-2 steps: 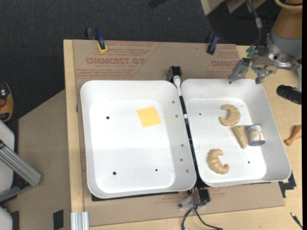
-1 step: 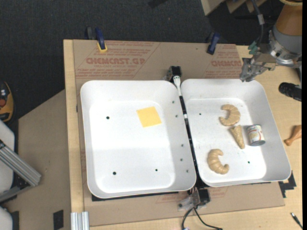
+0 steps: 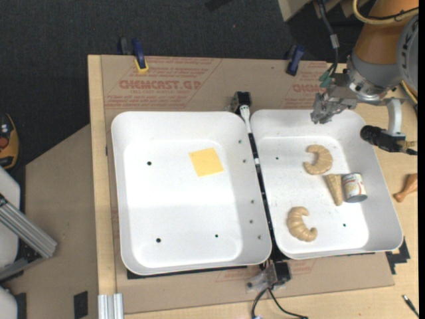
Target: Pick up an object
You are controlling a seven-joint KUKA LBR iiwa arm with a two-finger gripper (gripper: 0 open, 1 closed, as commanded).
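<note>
So the gripper [image 3: 323,115] hung over the top edge of the right bin [image 3: 382,208]; honestly couldn't tell how the jaws stood. Nothing sat under it. Nearest was a curved, flaky-looking croissant [image 3: 319,159], a bit below. Next came a tan cone [image 3: 334,189] touching a small shiny can [image 3: 354,187], and a second croissant [image 3: 301,223] lower down. A flat yellow square [image 3: 206,162] lay in the smooth left bin [image 3: 133,198].

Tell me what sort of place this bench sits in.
Most likely a robotics lab test bench. A robot arm with its tool hangs over two white bins clamped to a board, holding toy croissants, a small can and a yellow square.
</note>
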